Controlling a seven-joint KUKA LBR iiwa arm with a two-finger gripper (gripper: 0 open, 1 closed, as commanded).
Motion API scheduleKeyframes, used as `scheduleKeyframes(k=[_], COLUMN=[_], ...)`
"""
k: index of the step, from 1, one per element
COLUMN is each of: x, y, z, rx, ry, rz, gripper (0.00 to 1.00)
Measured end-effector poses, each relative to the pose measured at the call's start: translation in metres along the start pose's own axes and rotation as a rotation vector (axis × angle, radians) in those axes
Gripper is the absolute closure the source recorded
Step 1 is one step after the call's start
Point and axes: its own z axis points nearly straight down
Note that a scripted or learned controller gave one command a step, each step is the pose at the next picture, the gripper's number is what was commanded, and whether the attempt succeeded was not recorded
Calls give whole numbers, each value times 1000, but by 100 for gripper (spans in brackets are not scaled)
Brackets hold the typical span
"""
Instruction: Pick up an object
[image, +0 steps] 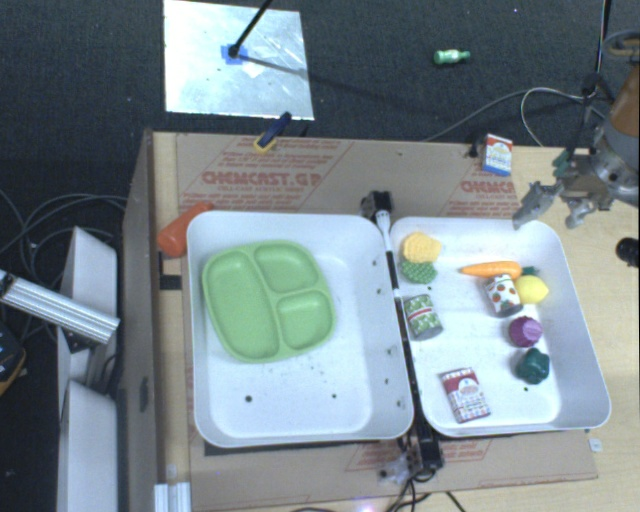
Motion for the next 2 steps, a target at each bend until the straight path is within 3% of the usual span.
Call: scheduleKeyframes(k=[1, 2], x=[-3, -12], y=[-2, 29], z=[164, 131], rx=[-2, -2], ry=[0, -1], rz=[1, -2], gripper=[0, 0])
